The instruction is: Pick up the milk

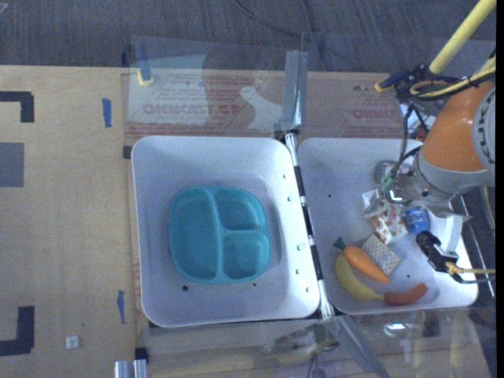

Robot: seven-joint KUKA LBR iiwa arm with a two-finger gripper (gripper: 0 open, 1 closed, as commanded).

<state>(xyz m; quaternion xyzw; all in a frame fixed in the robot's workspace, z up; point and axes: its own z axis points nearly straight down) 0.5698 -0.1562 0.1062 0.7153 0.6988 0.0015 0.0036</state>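
Now the grey arm (461, 144) with its rounded orange band is reaching in from the right and is hanging over the right bin (331, 172), a shallow white tray with smooth walls and rounded corners. Its gripper (391, 186) is pointing down near the middle of this bin, but I cannot tell how it is set, because the metal parts and cables are crowding that spot. Just below it the milk (388, 225), a small boxy carton with white and reddish print, is lying tilted on the bin floor and is not being lifted. A blue object (416, 219) is sitting close on its right side. Lower down, an orange carrot (365, 263) is lying across a curved yellow banana (351, 281), and a reddish sausage (405, 294) is resting beside the banana's end. In the left bin (157, 172) a teal plastic plate (219, 233) with three compartments is lying flat.
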